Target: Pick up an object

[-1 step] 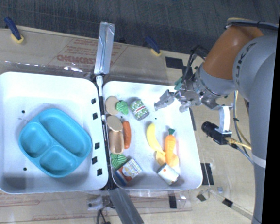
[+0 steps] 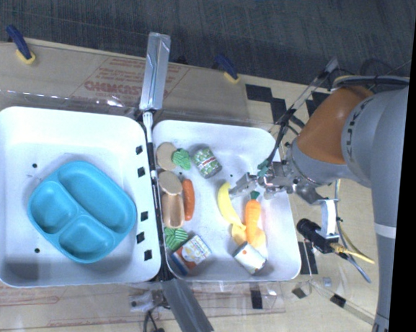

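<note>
A: Report gripper [image 2: 253, 185] status.
B: Positioned over the right bin [image 2: 276, 258], directly above the carrot [image 2: 252, 215] and just right of the banana [image 2: 226, 204]. Whether the gripper is parted or closed cannot be determined; nothing is visibly clamped.
A: Other contents?
B: Hot dog [image 2: 177, 199], green can [image 2: 208, 162], small carton [image 2: 250, 256]. The left bin [image 2: 15, 134] holds a blue divided tray [image 2: 81, 210].

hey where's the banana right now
The banana lies in the right bin, just left of the carrot and right of the hot dog, below the gripper.
</note>
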Available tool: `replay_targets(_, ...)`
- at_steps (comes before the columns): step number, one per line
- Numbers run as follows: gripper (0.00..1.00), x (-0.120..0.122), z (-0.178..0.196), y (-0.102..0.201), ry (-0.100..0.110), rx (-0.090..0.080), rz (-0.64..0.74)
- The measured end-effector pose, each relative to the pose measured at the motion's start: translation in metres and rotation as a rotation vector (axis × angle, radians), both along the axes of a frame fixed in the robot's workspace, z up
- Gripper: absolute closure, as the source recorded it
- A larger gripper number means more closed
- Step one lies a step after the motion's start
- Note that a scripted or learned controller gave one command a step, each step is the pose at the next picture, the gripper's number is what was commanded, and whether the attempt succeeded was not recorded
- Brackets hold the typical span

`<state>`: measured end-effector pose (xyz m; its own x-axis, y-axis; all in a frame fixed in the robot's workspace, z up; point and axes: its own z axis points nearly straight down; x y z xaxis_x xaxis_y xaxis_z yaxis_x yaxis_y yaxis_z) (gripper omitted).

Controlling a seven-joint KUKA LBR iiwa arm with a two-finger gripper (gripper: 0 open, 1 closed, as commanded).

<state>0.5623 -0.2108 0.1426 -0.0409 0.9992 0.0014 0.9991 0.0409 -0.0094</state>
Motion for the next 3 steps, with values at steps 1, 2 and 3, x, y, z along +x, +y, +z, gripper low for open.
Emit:
replay_targets(1, 0.00, -0.014, -0.050, 0.001, -0.009, 0.000, 0.161)
replay_targets(2, 0.00, -0.019, -0.050, 0.001, -0.007, 0.002, 0.138)
replay_targets(3, 1.00, -0.018, -0.039, 0.001, -0.010, 0.001, 0.143)
